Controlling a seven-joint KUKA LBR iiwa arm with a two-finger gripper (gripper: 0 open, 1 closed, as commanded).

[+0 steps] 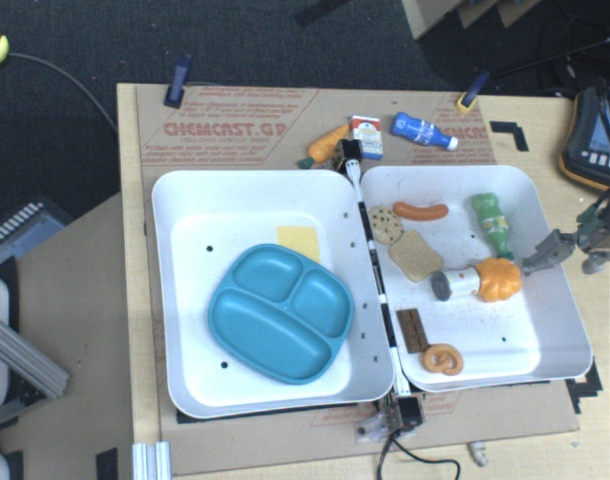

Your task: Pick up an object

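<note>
Camera view, slanted down: two white bins side by side on a bench. Left bin (175,268) holds a blue divided plate (280,313) with its long axis running 10 to 4 o'clock, and a yellow cheese slice (298,238) just past the plate's 12 o'clock edge. Right bin (555,338) holds a sausage (421,209) lying 9 to 3, a green bottle (492,223) lying 12 to 6, a cookie (386,225), a bread slice (416,256), a grey-and-white cylinder (455,284) touching an orange fruit (499,279) at its 3 o'clock, a brown bar (412,330), and a pretzel (442,359) at 6 o'clock. Gripper (550,251) sits at the right bin's 3 o'clock rim, near the fruit and apart from it; nothing between its fingers; how wide the jaws stand, can't tell. Behind the bins at 12 o'clock: carrot (328,143), small carton (366,136), blue bottle (423,131).
</note>
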